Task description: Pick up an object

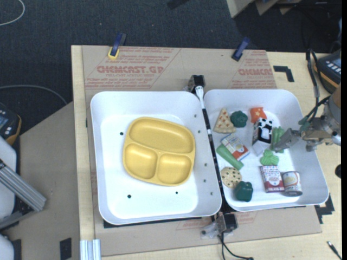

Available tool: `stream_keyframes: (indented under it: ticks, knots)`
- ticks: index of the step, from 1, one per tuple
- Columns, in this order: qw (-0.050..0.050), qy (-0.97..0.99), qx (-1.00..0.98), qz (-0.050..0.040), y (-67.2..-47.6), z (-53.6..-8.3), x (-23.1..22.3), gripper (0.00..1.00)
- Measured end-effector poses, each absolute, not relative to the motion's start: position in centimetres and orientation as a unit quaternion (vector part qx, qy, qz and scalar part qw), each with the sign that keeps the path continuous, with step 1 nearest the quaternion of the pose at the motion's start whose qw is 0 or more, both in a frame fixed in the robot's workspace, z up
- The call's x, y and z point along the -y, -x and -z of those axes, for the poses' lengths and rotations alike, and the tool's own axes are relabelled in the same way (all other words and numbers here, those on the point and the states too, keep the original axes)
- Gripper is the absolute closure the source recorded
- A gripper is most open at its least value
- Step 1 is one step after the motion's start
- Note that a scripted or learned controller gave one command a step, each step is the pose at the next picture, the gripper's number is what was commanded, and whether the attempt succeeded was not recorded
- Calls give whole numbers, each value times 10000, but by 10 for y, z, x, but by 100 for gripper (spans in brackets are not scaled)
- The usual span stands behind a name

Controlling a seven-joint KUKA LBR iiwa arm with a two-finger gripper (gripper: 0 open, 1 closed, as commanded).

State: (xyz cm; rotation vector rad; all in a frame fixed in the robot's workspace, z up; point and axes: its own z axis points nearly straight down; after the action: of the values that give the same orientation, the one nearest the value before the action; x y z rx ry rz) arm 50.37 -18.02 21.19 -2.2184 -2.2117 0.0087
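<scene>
Camera view, looking down at a slant on two white bins side by side. Left bin point(102, 161), middle of the frame, bearing a yellow divided plate point(159, 150) with three compartments.

Right bin point(317, 180), right of centre, crowded with small toy foods:
- At its upper left, a pizza wedge point(224, 121), tan with red spots, tip pointing to the top of the frame.
- Just beside that, a dark green lump point(238, 118), then an orange piece point(257, 113).
- Below the orange piece, a black-and-white cow toy point(264, 130), long axis roughly up and down the frame.
- Left of the cow, a small white and red packet point(237, 145), tilted.
- Touching the packet's lower left side, a green stick point(229, 155), long axis running from upper left to lower right.
- Lower down, a spotted cookie point(231, 175) and a dark green pepper point(243, 190).
- Near the bin's lower right, a red box point(270, 179), long axis near vertical, with a can point(291, 183) just beside it.

Reaching in from the right edge, the gripper point(282, 140), greyish green, tip near the cow toy and just above a light green leafy piece point(269, 158). Nothing seen pinched. Spread or pressed together: cannot tell.
</scene>
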Motion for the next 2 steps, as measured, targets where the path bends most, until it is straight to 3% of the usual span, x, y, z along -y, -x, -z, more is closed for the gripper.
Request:
stream_keyframes:
  ticks: [1,2]
  knots:
    - [-3,7071,7071,0,-506,-217,180,0]
    - [40,7070,7072,-14,-504,-161,169,0]
